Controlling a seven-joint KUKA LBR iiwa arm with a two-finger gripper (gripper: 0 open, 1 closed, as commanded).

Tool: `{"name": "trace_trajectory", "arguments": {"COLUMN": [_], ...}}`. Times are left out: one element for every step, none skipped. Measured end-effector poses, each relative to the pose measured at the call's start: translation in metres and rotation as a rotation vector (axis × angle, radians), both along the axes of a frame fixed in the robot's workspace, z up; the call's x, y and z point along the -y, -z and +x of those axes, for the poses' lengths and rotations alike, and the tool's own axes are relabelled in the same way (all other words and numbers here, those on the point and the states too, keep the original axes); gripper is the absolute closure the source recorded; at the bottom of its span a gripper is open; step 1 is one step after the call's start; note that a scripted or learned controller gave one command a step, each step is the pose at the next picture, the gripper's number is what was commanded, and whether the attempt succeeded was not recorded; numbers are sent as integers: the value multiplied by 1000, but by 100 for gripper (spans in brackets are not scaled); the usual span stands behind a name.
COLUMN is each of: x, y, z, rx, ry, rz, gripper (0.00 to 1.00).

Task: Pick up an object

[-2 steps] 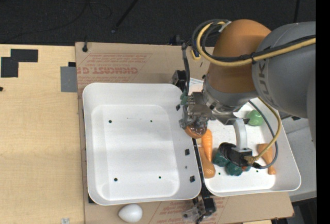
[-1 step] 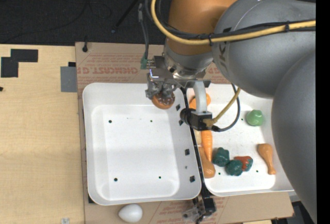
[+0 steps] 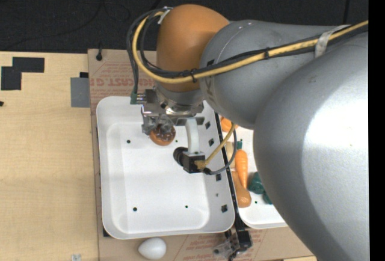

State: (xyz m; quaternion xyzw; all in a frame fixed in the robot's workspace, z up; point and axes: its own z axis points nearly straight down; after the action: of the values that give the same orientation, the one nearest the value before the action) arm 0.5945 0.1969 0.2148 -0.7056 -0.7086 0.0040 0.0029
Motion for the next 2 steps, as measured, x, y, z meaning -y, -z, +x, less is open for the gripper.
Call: {"name": "trace_trajectory", "arguments": {"x": [-5,-1], "y": [-95,-241], "z": [6,19], "rx": [16,24], "ry": [2,1], "rz": [4,5], "gripper": [100,100]}}
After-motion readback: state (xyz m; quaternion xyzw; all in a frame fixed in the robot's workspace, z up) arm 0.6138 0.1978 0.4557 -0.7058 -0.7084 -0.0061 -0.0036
